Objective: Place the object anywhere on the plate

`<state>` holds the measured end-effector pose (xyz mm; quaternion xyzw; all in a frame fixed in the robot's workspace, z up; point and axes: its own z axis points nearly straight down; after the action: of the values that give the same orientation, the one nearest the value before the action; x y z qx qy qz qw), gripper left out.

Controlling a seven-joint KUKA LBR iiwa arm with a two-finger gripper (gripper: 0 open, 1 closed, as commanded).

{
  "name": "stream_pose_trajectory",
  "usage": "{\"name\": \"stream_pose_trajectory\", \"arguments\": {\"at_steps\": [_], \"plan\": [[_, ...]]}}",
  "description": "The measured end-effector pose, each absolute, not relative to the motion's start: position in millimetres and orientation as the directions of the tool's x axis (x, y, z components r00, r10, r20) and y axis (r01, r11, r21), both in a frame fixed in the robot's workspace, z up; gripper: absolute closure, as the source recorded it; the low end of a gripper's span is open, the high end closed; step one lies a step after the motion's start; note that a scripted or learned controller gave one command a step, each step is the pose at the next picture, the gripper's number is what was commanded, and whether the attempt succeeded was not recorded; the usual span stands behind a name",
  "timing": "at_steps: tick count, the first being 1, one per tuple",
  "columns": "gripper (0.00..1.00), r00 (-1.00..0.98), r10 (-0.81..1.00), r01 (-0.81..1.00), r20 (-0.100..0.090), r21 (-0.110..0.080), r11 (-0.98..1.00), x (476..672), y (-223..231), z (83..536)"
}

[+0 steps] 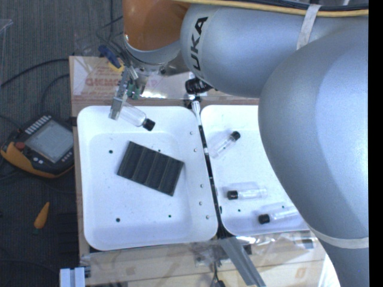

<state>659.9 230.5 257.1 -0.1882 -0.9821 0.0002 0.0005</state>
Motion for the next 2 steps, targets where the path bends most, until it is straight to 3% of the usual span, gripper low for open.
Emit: {"name": "stream_pose_trajectory", "arguments": {"at_steps": [1,2], "plan": [[1.0,-0.953,-0.302,-0.302,0.001,0.003,0.953,582.8,234.0,280.8],[1.0,-0.997,0.081,0.081,0.0,0.002,0.997,660.2,233.1,258.9]]}}
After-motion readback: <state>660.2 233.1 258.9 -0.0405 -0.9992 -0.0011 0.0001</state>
